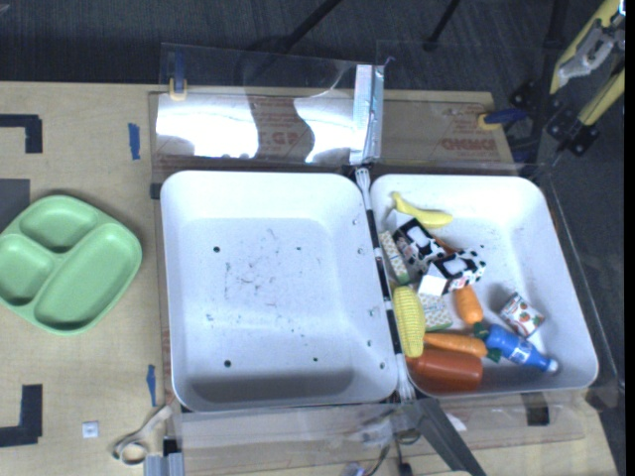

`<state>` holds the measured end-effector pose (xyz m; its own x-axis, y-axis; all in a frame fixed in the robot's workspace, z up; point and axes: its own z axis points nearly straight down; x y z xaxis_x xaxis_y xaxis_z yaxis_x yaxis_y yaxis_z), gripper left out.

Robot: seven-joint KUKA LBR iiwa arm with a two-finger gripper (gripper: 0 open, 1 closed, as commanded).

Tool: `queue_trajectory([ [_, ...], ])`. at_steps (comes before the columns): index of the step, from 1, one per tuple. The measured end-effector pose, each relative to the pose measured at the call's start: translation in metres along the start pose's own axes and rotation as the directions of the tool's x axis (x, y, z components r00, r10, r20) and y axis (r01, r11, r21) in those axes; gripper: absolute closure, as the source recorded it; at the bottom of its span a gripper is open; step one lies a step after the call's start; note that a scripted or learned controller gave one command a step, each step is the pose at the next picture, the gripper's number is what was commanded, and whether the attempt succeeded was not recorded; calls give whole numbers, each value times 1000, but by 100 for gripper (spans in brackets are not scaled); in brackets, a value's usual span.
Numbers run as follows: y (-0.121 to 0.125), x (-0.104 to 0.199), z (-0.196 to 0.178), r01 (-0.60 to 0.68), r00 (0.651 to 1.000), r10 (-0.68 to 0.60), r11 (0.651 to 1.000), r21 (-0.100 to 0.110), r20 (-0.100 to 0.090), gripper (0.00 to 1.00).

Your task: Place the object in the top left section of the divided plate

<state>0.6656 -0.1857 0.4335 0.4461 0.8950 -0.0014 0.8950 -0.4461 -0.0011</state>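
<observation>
The green divided plate (64, 263) lies on the wooden bench, left of both bins. It has a small section at the top left (58, 220), another small one at the left (22, 268) and a long one on the right (89, 278). Toy objects are piled in the right bin (556, 226): a yellow banana (422, 211), a corn cob (408, 317), a carrot (456, 343), a red piece (448, 368), a blue bottle (522, 353), a small can (522, 315) and black-and-white patterned pieces (429, 248).
The left bin (263, 286) stands between the plate and the right bin. A clear plastic sheet (263, 117) rises behind it. Yellow and grey equipment (591, 53) stands at the upper right, off the bench. Black tape marks (22, 132) lie on the bench's left side.
</observation>
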Motion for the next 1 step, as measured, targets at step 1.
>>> queue_trajectory([
  [1, 11, -18, 0, -247, 969, 247, 969, 1, 0, 0],
])
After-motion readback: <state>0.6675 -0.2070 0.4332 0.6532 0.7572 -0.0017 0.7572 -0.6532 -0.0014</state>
